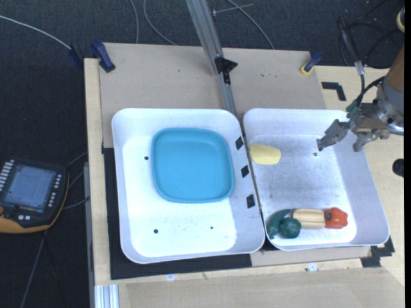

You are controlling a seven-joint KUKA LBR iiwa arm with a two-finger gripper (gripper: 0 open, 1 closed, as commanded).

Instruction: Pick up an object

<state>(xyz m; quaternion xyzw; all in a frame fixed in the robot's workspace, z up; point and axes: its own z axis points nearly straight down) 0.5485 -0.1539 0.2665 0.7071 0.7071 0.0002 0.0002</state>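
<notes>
My gripper (345, 137) hangs over the upper right part of the right bin (308, 117), fingers spread open with nothing between them. A yellow lemon-shaped object (265, 154) lies at the bin's upper left, well to the left of the gripper. Along the bin's near edge lie a dark green rounded object (284, 226), a tan bread-like stick (309, 218) and a red tomato-like object (336, 218), all far below the gripper.
The left bin (131, 191) holds a square blue plate (192, 165). A metal pole (205, 27) slants down to the gap between the bins. Clamps sit at the bench's back corners; a teach pendant (29, 192) lies off the bench at left.
</notes>
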